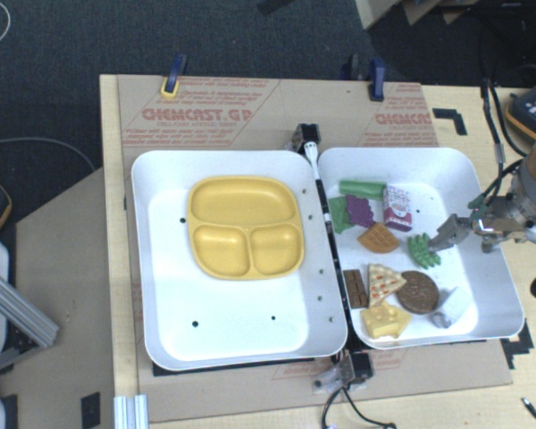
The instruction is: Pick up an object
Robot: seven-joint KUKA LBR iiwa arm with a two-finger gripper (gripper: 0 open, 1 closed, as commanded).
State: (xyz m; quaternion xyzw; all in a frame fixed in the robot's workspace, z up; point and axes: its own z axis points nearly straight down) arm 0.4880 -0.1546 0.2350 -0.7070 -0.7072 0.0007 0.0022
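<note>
Reaching in over the right shallow white plastic bin point(482, 186), the two-finger metal claw point(448, 232) is seen with its fingers set slightly apart and nothing pinched between them. Just beside the fingertips, on the side away from the arm, the small green leafy toy vegetable point(422, 249) is found, seemingly the nearest candidate for picking. Beyond it lie the orange toy biscuit point(379, 238) and the red-and-white carton point(398, 206); nearer the camera than the claw, the round brown toy cookie point(418, 291) is placed. For the step to be done well, the claw should be centred over the green piece, lowered until the fingers straddle it, then closed firmly, so that neighbouring items are not nudged. The yellow divided plastic tray point(246, 224) lies well apart in the left bin.
</note>
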